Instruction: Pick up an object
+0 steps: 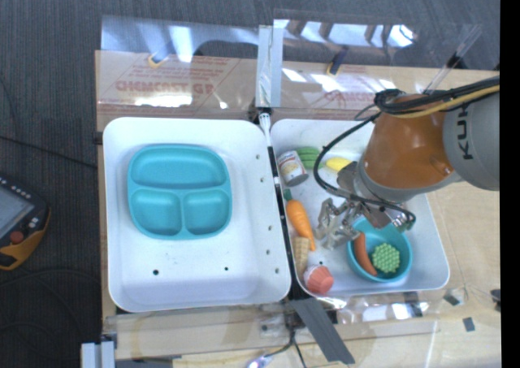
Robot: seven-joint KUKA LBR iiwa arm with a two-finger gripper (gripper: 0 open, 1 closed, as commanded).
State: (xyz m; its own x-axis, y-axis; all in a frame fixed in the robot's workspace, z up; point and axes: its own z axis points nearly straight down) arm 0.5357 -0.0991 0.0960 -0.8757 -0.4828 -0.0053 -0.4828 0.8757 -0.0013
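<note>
1. The toy carrot is lying in the right bin, just beside the gripper at its nine o'clock, not between its fingers.
2. The gripper is hanging over the bin floor; whether it is spread or pressed together, I cannot tell.
3. A teal bowl is sitting at the gripper's four o'clock.
4. A small can is lying at the carrot's twelve o'clock.
5. A teal divided plate is resting in the left bin.

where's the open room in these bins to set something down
Left bin: bare floor in front of the teal divided plate and a strip along its right wall. The plate's three compartments hold nothing. Right bin: crowded, with the can, carrot, blue bowl and gripper packed together; only its near right corner shows bare.
</note>
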